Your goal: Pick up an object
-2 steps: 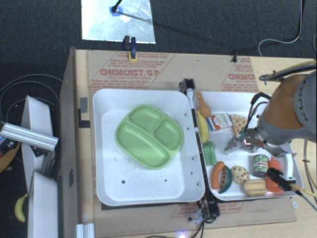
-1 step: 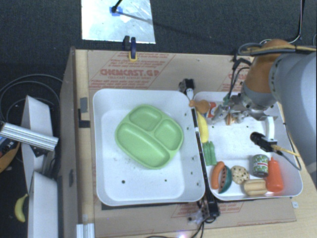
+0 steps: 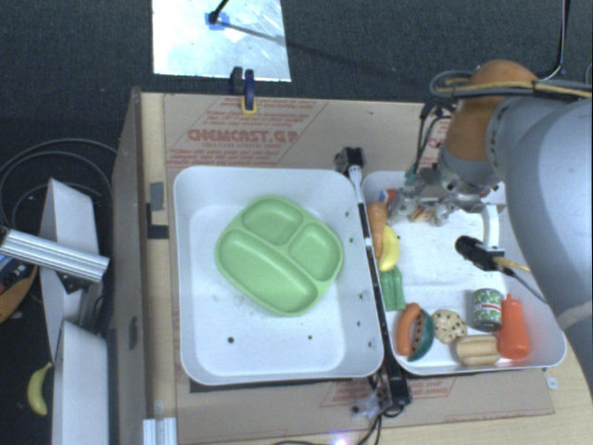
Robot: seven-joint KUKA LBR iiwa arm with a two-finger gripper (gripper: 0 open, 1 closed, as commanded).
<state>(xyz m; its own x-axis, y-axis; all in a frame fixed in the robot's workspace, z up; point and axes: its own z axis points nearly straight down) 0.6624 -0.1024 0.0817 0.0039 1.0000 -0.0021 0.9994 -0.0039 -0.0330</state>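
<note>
My gripper [image 3: 422,208] hangs low over the far end of the right bin [image 3: 435,265], under the grey arm with its orange band [image 3: 468,123]. Small brownish shapes sit right beneath it, too blurred to name. Just left of it, along the bin's left wall, lie an orange toy [image 3: 376,221], a yellow banana [image 3: 390,248] and a green piece [image 3: 393,289]. At the near end sit a burger-like toy [image 3: 414,330], a cookie [image 3: 448,324], a small can [image 3: 486,308], a red bottle [image 3: 514,330] and a bread roll [image 3: 475,349].
The left bin [image 3: 208,341] holds a green divided plate [image 3: 278,254]. Both bins stand on a cardboard sheet [image 3: 246,130]. A foil-like sheet [image 3: 220,26] lies beyond the bench. Cables and metal parts [image 3: 56,253] lie off to the left.
</note>
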